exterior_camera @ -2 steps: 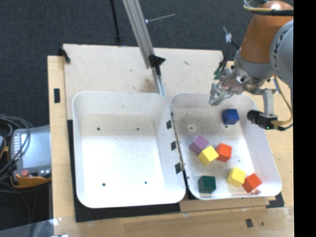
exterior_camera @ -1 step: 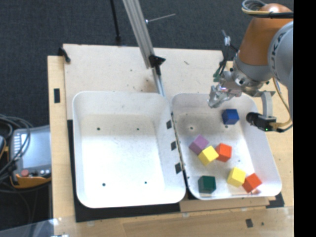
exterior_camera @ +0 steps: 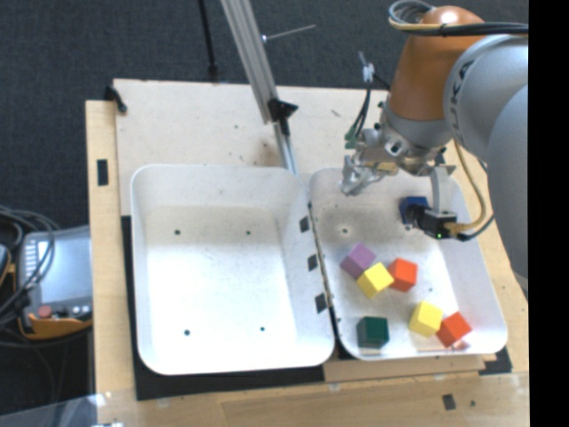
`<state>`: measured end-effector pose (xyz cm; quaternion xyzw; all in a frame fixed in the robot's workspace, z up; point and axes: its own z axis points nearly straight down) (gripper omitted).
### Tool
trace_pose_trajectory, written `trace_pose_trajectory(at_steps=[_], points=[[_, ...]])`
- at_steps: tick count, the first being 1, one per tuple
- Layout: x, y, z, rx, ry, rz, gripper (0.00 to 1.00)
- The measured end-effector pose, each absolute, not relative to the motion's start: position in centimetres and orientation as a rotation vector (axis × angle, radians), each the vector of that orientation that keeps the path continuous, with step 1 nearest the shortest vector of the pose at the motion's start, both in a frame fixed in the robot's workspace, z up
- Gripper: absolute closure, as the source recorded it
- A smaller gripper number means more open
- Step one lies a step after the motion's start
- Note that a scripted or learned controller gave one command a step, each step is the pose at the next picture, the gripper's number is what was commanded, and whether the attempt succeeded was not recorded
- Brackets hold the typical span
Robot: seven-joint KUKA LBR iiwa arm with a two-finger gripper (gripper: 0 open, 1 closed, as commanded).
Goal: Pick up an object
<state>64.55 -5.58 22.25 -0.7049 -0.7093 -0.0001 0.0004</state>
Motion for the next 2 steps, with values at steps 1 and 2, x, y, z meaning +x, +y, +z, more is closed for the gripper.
trace_pose_trajectory(at_steps=[1, 2], points=[[64.7, -0.7, 23.6, -2.214, -2.23, -0.005, 1.0], [65.6, 4.1, 24.0, -2.213, -2.23, -0.004, 1.0]])
